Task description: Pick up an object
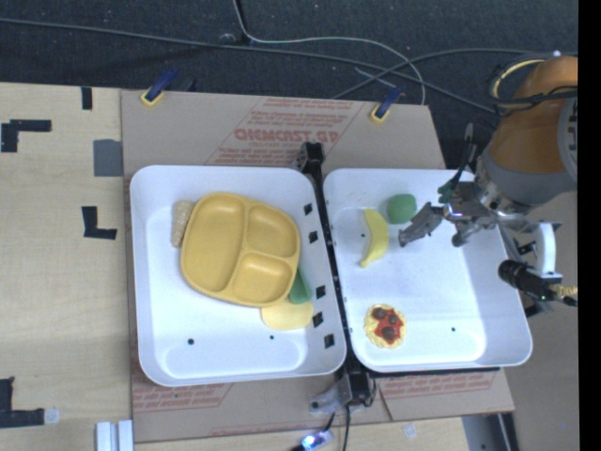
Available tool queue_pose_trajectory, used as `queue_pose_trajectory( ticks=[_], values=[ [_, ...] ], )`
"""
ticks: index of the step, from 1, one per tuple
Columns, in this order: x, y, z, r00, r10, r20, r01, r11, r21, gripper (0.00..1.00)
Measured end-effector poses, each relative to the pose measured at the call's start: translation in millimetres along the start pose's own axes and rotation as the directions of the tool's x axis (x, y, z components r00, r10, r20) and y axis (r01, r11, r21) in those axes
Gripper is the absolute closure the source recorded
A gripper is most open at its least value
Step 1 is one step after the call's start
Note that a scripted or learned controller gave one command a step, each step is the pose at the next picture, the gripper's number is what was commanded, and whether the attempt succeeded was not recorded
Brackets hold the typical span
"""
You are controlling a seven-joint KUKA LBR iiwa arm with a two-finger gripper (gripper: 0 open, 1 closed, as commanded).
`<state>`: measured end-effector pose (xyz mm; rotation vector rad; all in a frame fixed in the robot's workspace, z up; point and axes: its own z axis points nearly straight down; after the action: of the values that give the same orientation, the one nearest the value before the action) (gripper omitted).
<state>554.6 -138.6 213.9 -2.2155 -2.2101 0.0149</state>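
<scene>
Fingers spread and grasping nothing, the end effector (434, 225) hangs over the right bin (470, 346), near the green ball (402, 207) and banana (376, 236). I'd centre squarely over one, drop straight, then close.

Bench (56, 280) bears cardboard sheet (282, 134) (two white bins (150, 280) atop).
</scene>
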Motion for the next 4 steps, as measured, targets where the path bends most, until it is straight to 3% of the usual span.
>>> queue_pose_trajectory(
  ticks=[1,3,4],
  values=[
    [0.4,2.7,-7.6,1.0,-0.004,0.002,0.004,1.0,-0.013,0.0],
    [2.2,-18.0,100.9,1.0,-0.003,0.002,0.003,1.0,-0.01,0.0],
    [2.4,-17.6,130.6,1.0,-0.004,0.003,0.004,1.0,-0.014,0.0]
  ],
)
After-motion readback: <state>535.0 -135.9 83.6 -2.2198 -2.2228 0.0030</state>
